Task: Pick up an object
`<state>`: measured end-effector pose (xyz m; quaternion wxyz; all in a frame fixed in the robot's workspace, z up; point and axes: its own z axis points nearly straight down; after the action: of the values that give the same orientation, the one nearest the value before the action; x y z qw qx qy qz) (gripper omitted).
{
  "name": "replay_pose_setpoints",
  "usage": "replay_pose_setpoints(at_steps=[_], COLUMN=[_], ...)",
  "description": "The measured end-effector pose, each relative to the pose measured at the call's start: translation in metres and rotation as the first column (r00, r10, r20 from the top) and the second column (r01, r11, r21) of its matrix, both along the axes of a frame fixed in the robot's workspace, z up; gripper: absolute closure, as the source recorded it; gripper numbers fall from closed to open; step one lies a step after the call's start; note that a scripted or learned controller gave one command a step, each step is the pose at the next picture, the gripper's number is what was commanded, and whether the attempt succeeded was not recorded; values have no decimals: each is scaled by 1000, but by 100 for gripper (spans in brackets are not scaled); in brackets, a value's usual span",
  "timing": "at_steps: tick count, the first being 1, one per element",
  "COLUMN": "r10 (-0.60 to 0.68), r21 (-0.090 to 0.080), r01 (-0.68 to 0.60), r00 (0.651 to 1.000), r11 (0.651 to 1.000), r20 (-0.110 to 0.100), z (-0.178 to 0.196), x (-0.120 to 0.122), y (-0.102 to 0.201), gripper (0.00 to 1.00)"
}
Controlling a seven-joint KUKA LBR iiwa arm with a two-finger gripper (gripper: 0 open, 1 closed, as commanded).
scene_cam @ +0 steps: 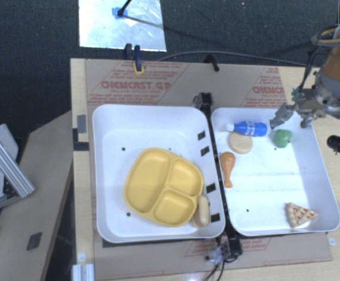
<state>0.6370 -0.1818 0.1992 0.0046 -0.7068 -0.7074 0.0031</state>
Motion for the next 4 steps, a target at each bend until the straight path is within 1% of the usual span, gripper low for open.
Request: replay_pose_setpoints(at_steps=[1,3,4], r10=[3,1,2], r21=[-3,-3,-2], r01=[-3,-1,-2], r00=[1000,1000,1000], r11=[1000,1000,1000], r20=[12,10,10], z=[8,-77,-116], x=[3,-1,-1], y=[0,-8,-7], gripper=[0,0,0])
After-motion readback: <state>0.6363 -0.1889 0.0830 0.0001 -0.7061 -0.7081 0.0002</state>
